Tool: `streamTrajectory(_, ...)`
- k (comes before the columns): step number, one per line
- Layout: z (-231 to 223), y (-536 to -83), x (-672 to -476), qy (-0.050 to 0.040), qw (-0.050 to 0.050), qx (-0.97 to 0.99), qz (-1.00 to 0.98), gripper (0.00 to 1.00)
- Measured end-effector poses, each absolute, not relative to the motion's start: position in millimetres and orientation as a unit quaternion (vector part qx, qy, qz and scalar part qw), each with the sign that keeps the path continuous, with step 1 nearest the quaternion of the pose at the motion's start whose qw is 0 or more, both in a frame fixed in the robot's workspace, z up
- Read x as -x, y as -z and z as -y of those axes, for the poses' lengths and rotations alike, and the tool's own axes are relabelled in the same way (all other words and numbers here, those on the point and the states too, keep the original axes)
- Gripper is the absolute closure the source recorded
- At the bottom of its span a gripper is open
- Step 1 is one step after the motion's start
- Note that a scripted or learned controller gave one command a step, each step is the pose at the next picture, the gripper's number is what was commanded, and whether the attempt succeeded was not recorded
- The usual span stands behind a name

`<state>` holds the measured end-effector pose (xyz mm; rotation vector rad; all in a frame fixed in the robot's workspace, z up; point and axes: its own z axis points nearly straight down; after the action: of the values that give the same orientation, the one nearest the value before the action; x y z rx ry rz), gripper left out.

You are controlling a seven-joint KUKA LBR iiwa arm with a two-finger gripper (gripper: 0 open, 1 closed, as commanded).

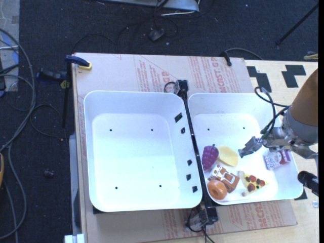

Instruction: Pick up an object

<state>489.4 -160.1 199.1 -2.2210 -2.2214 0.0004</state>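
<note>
Bench stock, one entry per item, as seen from above.

Right bin (223, 104): holds every loose object, all bunched in its near half, so any pick has to happen in that crowded patch.

Left bin (132, 105): white, shallow, set edge to edge with the right one along a black divider strip.

Arm (304, 116): reaches in from the right. Gripper (249, 148): dark, low over the right bin, its tip pointing left toward the pile. Nothing can be seen between its fingers; whether they are spread or closed cannot be told.

Yellow piece (229, 156): flat, pale yellow, wedge-like; likeliest target by my judgement, since it lies just left of the tip.

Purple grapes (209, 156): knobbly toy bunch, touching the yellow piece on its left, close to the divider.

Orange fruit (217, 189): round, at the near edge.

Brown-and-white block (226, 176): boxy, between grapes and fruit.

Pizza slice (254, 182): pale with red spots, right of the block.

Pink packet (277, 159): small, printed, under the wrist.
</note>
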Motion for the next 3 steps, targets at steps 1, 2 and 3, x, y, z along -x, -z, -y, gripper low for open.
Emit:
streamTrajectory(1,184,-231,-529.0,0.0006,-0.001,0.707,0.707,0.0)
streamTrajectory(2,205,-269,-486.6,0.0003,-0.001,0.68,0.733,0.0)
streamTrajectory(3,222,-165,-501.1,-0.0022,0.004,0.707,0.707,0.0)
